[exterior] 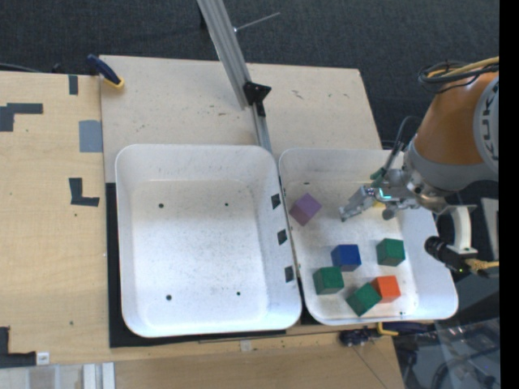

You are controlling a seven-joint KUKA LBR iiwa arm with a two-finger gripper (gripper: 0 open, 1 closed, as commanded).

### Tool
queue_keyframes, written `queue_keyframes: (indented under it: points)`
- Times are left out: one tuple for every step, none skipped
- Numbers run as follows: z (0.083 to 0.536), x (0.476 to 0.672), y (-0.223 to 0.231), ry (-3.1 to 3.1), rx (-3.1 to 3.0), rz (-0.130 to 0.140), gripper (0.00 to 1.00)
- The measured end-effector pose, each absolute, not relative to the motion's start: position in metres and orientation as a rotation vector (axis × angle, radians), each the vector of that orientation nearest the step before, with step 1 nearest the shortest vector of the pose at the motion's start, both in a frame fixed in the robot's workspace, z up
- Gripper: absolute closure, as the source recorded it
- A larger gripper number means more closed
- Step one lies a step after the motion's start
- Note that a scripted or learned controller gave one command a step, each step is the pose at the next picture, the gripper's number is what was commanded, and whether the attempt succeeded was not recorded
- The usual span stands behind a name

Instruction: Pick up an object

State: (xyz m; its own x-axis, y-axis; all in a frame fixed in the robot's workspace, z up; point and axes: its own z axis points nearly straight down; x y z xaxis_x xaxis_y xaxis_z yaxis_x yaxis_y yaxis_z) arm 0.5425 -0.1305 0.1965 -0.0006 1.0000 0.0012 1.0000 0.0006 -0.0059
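Over the right bin [422, 298], jaws [350, 211] near purple cube [305, 208], spread unclear.

End effector [350, 210] hovers beside purple block [305, 208] in right bin [430, 302].

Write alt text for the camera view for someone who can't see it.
A grey and orange robot arm reaches from the right, its gripper above the right bin, which holds a purple block, a blue block, three green blocks and an orange block. Beside it sits the left bin.
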Motion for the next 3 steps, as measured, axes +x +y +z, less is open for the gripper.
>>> queue_keyframes:
  points:
    - [0.199, 0.543, -0.131, -2.223, -2.219, 0.001, 0.00]
    - [0.154, 0.538, -0.129, -2.219, -2.217, 0.006, 0.00]
    - [0.096, 0.545, -0.127, -2.219, -2.216, 0.008, 0.00]
